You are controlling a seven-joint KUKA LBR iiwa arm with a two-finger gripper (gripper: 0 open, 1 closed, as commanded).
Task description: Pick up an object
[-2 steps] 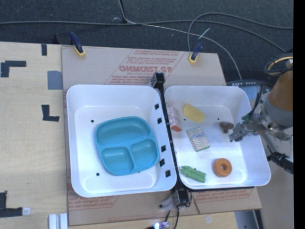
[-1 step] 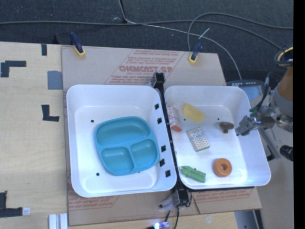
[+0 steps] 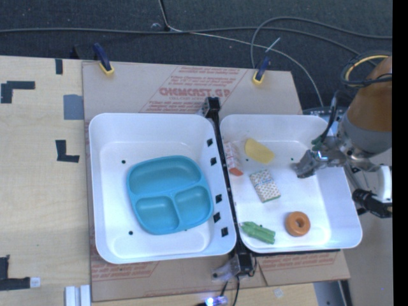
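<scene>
The right bin [image 3: 331,238] holds several small objects: a yellow block [image 3: 259,150], a patterned packet [image 3: 264,186], an orange ring [image 3: 298,224], a green toy [image 3: 258,232] and a small red-and-white item [image 3: 233,161] by the left wall. My gripper [image 3: 306,166] hangs over the right part of this bin, to the right of the yellow block and the packet and apart from both. Nothing shows between its fingers.
The left bin [image 3: 108,171] carries a blue divided plate [image 3: 169,192]. A black divider [image 3: 220,171] runs between the bins. Cables [image 3: 280,50] cross the dark floor behind, and two yellow clamps [image 3: 105,65] pin the cardboard base.
</scene>
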